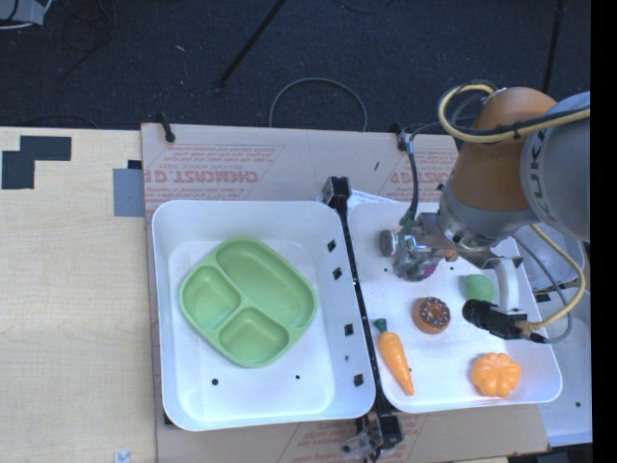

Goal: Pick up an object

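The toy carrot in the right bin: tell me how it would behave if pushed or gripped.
The carrot looks like rigid moulded plastic, so it probably stays stiff and light. Its long tapered body lies flat on the right bin, so a sideways push would likely roll or pivot it. The narrowing tip may slip out of the jaws.

Readable text: faint red print on the cardboard sheet (251, 167) upper centre, upside down, roughly "CHEMCRZT", and partial "KU" lettering on the arm (569, 177) at right edge.
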{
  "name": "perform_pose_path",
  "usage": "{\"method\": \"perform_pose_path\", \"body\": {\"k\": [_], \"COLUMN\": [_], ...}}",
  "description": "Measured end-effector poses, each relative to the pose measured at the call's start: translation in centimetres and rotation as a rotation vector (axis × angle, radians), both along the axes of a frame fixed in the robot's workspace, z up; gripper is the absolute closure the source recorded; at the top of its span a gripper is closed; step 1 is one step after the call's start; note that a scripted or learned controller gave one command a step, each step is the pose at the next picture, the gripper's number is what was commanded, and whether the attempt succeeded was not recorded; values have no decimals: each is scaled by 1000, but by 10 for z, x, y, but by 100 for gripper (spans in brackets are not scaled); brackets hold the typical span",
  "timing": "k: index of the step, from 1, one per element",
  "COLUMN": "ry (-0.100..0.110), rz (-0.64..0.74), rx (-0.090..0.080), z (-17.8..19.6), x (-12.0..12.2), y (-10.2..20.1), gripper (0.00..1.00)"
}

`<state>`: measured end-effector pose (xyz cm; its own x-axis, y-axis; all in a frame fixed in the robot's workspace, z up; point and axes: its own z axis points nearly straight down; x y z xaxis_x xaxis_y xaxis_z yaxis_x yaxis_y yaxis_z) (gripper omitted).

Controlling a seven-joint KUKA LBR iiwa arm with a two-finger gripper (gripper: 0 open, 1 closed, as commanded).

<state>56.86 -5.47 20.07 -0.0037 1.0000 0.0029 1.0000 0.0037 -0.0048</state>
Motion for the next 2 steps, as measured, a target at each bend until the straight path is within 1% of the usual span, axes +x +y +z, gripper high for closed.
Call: {"method": "perform_pose_path", "body": {"k": [1,2], "ry": [-2,-1], "rz": [2,1], "rx": [0,-1], "z": [7,4], "x": [3,-1], "y": [63,120], "gripper": [100,100]}}
